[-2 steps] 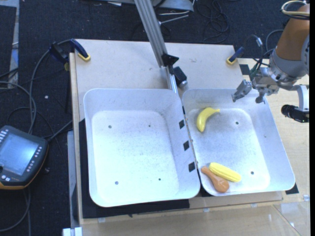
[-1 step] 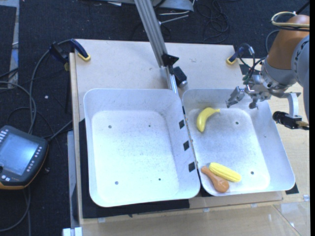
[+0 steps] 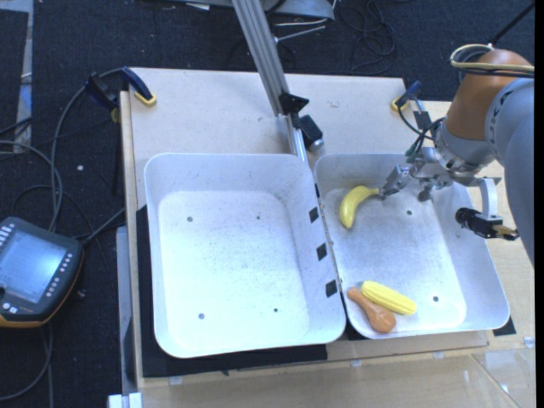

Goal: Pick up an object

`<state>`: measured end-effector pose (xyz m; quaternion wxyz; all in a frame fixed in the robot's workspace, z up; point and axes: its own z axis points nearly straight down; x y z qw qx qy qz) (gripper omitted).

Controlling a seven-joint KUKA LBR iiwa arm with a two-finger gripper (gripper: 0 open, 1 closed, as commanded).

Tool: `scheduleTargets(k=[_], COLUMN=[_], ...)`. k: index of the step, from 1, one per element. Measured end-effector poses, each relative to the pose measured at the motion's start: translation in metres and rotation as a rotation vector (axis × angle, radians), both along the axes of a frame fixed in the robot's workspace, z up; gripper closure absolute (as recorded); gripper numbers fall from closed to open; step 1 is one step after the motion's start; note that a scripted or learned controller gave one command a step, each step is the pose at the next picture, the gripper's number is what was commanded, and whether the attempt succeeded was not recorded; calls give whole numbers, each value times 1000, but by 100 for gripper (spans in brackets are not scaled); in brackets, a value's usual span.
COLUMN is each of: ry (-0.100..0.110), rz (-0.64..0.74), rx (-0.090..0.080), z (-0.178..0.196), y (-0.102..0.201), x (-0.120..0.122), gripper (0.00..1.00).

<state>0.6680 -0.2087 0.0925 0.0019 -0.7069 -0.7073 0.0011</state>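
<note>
— Where's the banana [image 3: 354, 204] sitting?

— In the right bin [image 3: 476, 266], up near its far left corner, lying curved on the floor of it. One tip points toward the gripper [image 3: 410, 184].

— Has the gripper got it?

— Not that I can see. The gripper is just beside that tip, low over the bin. I cannot tell from here whether the fingers are spread or closed; nothing shows between them.

— Anything else in there?

— A yellow corn cob [image 3: 389, 297] at the near edge, resting against an orange carrot-like piece [image 3: 374, 312]. They're well apart from the banana.

— And the left bin [image 3: 170, 185]?

— Just beside the right one, edges touching.
</note>
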Motion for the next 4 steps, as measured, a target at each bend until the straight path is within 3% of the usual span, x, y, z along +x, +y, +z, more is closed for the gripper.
scheduleTargets(k=[1,3,4], ry=[-5,-9,-6], rz=[1,0,3], rx=[-2,-2,0], z=[14,111,125], y=[0,5,53], x=[2,2,2], gripper=[100,100,100])
